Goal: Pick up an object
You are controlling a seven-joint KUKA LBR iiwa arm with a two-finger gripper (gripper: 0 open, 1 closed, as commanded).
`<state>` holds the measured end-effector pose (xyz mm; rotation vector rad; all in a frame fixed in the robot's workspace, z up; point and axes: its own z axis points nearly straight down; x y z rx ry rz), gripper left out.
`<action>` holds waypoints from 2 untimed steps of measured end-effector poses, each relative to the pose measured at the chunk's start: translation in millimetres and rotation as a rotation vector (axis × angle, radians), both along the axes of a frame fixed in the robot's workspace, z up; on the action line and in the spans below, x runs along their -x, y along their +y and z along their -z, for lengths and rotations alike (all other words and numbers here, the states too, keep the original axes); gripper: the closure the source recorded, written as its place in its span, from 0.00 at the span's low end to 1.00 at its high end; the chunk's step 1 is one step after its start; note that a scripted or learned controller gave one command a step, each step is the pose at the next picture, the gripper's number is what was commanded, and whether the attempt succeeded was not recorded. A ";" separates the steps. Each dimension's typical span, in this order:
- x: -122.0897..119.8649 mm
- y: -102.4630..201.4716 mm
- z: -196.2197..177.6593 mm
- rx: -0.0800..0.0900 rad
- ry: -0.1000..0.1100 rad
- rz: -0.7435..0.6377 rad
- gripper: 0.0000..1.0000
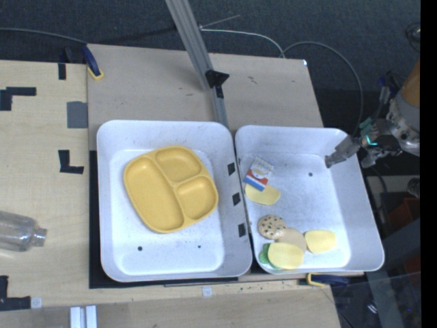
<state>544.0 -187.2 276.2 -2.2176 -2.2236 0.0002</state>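
The right bin (355, 203) holds several small items. A white packet with red and blue print (258, 173) lies near its left wall, and a flat yellow piece (263, 195) sits just below it. Toward the front are a speckled cookie (271, 225), a beige piece (293, 237), a yellow lump (319, 240) and a yellow-green disc (285, 255) lying over a green item (264, 257). My gripper (352, 158) hangs over the bin's upper right rim, open and with nothing in it. It is well apart from all the items.
The left bin (113, 251) holds a yellow divided plate (171, 186). A slanted metal pole (190, 33) ends at the bins' back edge. A clear plastic bottle (20, 232) lies on the bench at far left. Cables run behind the right bin.
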 end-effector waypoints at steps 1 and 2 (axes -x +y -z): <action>-5.2 7.7 18.3 0.001 0.003 0.002 0.00; -5.6 8.5 7.5 0.000 0.001 -0.001 1.00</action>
